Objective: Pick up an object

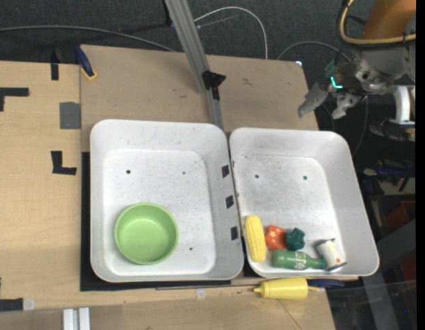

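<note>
Camera view, nearest first: a yellow squeeze bottle (284, 289) lies on the worktop (144, 81) just outside the right bin (350, 184). Inside that bin's near corner cluster a corn cob (254, 238), an orange-red toy (274, 237), a dark green piece (295, 238), a green bottle (295, 259) and a white cylinder (330, 253). A green bowl (146, 233) sits in the left bin (157, 143). Farther off, the gripper (329, 104) hangs beyond the right bin with jaws parted, holding nothing.

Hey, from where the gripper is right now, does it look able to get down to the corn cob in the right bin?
Probably yes. The gripper hangs above the bench beyond the right bin's far rim, and nothing covers the corn cob. A small orange toy crowds its right side.
</note>
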`<control>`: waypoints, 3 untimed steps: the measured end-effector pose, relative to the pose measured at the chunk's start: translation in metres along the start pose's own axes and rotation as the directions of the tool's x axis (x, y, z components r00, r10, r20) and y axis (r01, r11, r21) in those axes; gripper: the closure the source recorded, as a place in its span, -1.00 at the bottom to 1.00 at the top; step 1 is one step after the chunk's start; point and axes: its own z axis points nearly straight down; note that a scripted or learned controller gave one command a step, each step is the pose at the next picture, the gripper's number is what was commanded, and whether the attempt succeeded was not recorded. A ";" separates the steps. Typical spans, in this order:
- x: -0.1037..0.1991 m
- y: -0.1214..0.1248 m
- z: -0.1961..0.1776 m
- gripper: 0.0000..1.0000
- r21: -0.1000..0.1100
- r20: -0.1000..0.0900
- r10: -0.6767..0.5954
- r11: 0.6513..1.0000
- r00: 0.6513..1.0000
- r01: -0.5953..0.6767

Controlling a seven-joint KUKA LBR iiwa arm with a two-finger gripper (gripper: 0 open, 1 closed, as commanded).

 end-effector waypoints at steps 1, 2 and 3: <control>-0.002 -0.001 0.044 -1.00 0.003 -0.001 0.001 1.000 1.000 -0.001; -0.003 -0.003 0.088 -1.00 0.004 -0.001 0.000 1.000 1.000 0.000; -0.010 -0.008 0.148 -1.00 0.005 -0.001 0.001 1.000 1.000 -0.001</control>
